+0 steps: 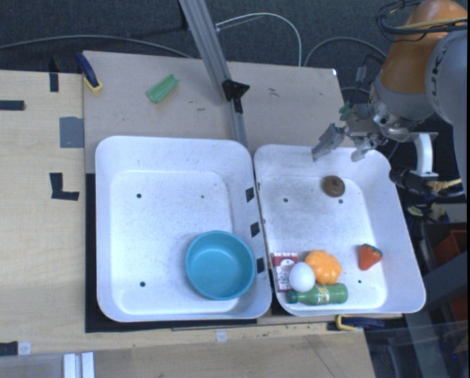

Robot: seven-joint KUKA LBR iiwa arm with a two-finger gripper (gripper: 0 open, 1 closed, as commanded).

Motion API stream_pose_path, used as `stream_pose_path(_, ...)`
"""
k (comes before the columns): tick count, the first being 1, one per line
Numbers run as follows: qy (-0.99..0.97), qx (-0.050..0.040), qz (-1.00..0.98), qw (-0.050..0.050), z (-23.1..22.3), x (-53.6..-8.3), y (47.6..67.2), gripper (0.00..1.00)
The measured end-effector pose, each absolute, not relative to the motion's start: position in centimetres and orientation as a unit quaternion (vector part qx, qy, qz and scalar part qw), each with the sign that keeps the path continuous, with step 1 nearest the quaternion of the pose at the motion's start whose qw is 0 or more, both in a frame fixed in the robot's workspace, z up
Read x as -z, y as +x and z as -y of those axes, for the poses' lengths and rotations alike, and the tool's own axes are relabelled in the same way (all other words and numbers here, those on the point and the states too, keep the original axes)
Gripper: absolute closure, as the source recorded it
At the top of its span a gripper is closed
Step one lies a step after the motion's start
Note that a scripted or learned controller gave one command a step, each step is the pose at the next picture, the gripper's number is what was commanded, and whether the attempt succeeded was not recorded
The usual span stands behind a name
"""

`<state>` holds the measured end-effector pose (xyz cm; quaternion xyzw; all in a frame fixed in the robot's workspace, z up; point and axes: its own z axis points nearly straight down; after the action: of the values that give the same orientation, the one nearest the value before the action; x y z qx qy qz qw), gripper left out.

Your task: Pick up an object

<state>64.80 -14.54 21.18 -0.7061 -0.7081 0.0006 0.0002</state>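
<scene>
Plainly, the nearest candidate is the small brown disc (333, 185), lying flat on the floor of the right bin (400, 235) toward its far edge, just below the gripper (341, 146). The two grey fingers are spread apart over the bin's far rim, with nothing between them. The disc looks round, low and matte, probably light and stiff; being so flat it offers little height, so I would judge that the fingers must straddle it across its width and close low against the bin floor.

Clustered at the near edge of the same bin are a white egg-shaped ball (301, 276), an orange rounded fruit (324, 265), a green bottle (321, 294) lying on its side and a small red-and-white carton (283, 264), all touching or nearly so. These look like smooth, hard plastic toys, likely slippery and crowded for a clean grip. A red strawberry-like piece (368, 256) sits apart near the right wall, small and tapered, easier to reach.

The left bin (116, 211) holds a blue bowl (220, 264), thin-walled and glossy, best taken by its rim. A green block (162, 88) rests on the table beyond.
</scene>
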Motion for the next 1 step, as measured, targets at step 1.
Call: stream_pose_path(1, -0.706, -0.0008, 0.708, 0.000, 14.55, -21.18, 64.79, 0.00)
